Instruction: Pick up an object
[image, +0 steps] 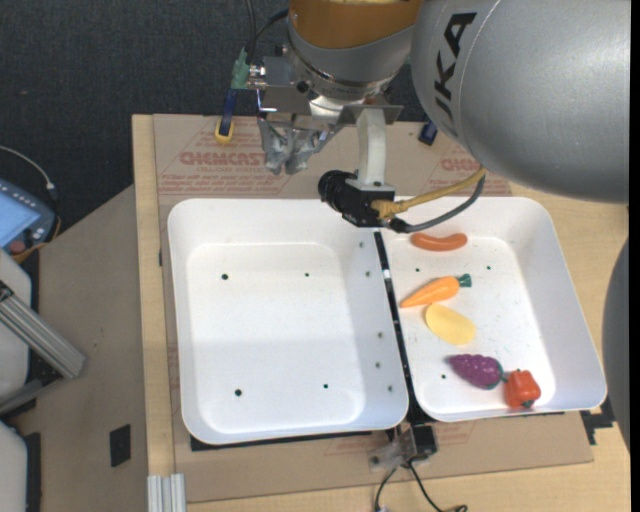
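- Carrot (432, 291) in right bin (560, 300), long axis slanted, green top toward upper right, tip toward divider.
- Gripper (288, 152) above bench beyond left bin (190, 330); finger state: cannot tell.

Shallow white plastic bins: two, the left bin (200, 300) and the right bin (560, 300), side by side, touching along the middle.
Toy food pieces: five in all, every one in the right bin.
Orange-red toy sausage (439, 241): one.
Orange toy carrot with a green top (434, 291): one.
Pale yellow flat oval piece (450, 324): one.
Purple toy grape bunch (474, 371): one.
Red-orange toy pepper (521, 389): one.
Brown cardboard sheet with red lettering (200, 160): one, under both bins.
Grey robot arm with an orange band (530, 80): one.
Two-finger gripper (290, 150): one.
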